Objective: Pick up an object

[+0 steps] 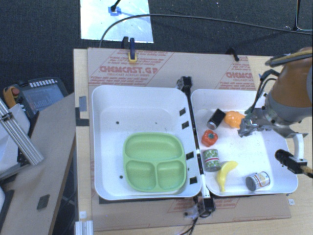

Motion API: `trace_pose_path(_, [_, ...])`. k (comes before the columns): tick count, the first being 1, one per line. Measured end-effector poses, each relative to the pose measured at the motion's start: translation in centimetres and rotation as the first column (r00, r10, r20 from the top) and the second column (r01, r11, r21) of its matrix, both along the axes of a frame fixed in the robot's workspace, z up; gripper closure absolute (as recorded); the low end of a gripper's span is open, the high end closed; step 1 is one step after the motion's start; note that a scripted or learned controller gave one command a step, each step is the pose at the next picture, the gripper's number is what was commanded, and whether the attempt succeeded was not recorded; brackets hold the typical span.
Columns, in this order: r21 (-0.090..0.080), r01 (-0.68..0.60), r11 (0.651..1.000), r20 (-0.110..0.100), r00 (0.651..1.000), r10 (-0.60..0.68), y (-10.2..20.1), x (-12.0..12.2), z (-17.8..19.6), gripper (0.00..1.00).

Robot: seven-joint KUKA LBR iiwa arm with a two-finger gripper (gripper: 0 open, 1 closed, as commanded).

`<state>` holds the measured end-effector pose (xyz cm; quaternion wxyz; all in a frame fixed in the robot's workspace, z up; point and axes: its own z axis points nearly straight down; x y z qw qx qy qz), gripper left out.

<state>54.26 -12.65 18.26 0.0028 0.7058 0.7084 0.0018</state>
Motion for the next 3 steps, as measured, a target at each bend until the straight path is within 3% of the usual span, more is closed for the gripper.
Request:
trace_pose_path(1, [0.0, -0.001, 1.0, 0.001, 1.0, 0.001, 0.0, 1.1, 4.9, 1.0])
trace_pose_path(3, [0.004, -0.005, 1.0, -0.006, 1.0, 0.005, 9.6, 0.6, 3.8, 1.0])
